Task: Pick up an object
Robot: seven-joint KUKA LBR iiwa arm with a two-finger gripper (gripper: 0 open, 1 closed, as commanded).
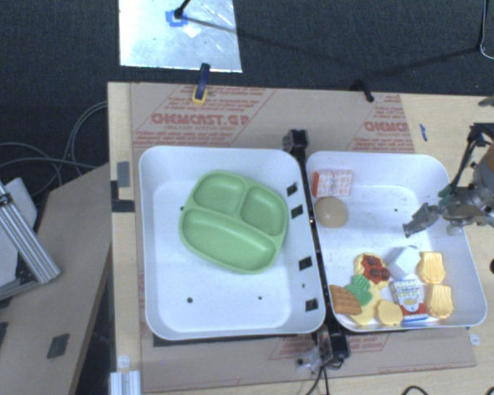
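The end effector (424,220) was seen over the right bin (379,171), at its right edge, above bare white floor. Whether it was apart or together could not be told at this resolution; nothing was seen held in it.

The candidate objects were found crowded into the near corner of that bin: a pile of toy food (391,290), glossy moulded plastic in yellow, orange, red and green, with a small white block (405,259) on its far side. A smooth tan ball (331,213) and a red-and-white printed carton (333,183) lay apart near the divider. The isolated ball was judged an easier grasp than the pile.

The left bin (160,303) carried a pale green compartment tray (234,220), matte, with rounded corners. Both bins rested on cardboard on the desk (123,122).
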